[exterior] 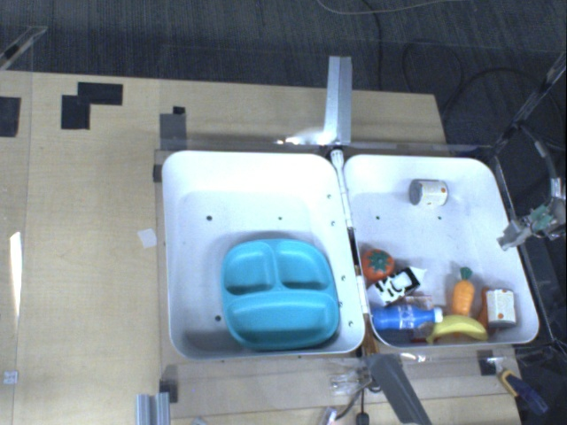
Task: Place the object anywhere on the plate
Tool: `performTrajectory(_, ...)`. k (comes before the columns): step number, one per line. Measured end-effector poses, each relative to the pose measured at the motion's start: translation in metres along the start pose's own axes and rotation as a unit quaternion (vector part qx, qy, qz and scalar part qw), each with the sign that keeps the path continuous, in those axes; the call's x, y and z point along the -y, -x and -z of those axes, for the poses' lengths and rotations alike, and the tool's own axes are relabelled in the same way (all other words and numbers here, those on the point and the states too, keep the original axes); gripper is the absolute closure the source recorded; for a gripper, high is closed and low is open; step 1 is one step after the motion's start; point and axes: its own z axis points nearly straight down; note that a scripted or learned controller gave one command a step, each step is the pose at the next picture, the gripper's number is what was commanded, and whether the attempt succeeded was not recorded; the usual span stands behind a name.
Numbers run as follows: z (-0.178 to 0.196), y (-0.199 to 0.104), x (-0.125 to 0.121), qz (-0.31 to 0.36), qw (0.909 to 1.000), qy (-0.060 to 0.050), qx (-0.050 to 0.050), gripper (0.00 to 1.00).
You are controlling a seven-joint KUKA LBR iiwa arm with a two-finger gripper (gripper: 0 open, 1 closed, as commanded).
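Blue and divided into compartments, the plate (280,292) lies in the left bin (186,237), well apart from the tool (530,226), which hangs at the right bin's (461,171) outer rim; how far it is open cannot be told, and nothing shows in it. Nearest the tool sit a small box (500,305) and a carrot (462,294). Beyond them lie a banana (458,329), a blue bottle (403,316), a tomato (376,263) and a black-and-white item (397,282). A pale cylinder (429,192) rests alone, up from the tool.
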Motion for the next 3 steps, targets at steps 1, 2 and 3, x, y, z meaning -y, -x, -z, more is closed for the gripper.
performTrajectory(1,-0.033,-0.053,-0.01,0.101,0.9949,0.0,0.0,1.0)
performTrajectory(2,-0.048,-0.085,-0.02,0.154,0.988,0.0,0.0,1.0)
performTrajectory(3,-0.041,-0.171,-0.06,0.199,0.98,0.0,-0.001,1.0)
